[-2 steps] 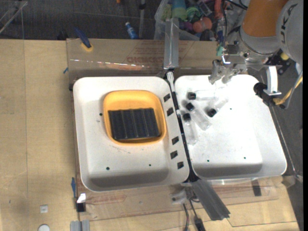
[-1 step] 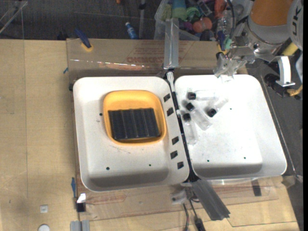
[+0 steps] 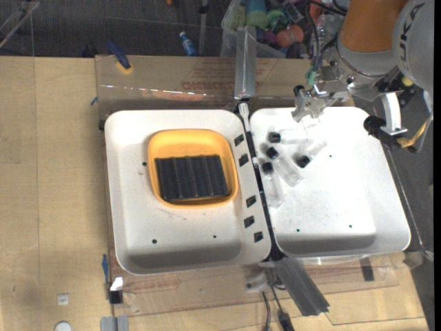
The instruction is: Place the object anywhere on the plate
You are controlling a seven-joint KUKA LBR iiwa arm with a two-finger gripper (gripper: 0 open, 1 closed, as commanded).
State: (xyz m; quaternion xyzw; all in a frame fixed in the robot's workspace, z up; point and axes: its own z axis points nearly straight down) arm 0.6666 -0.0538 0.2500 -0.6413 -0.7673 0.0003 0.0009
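Note:
An orange-yellow plate (image 3: pixel 191 141) lies in the left bin (image 3: pixel 131 205). A dark ribbed rectangular object (image 3: pixel 191 177) rests flat on the plate and covers most of its middle. My gripper (image 3: pixel 308 107) hangs over the back edge of the right bin (image 3: pixel 344 205), far to the right of the plate. I see nothing held under it. The arm's orange band (image 3: pixel 375 12) is at the top right.
Clear plastic pieces with small black caps (image 3: pixel 293 156) lie in the right bin's back left part, just below the gripper. A ridge with black tabs (image 3: pixel 249 178) divides the two bins. A box of coloured toys (image 3: pixel 275 9) stands behind the bench.

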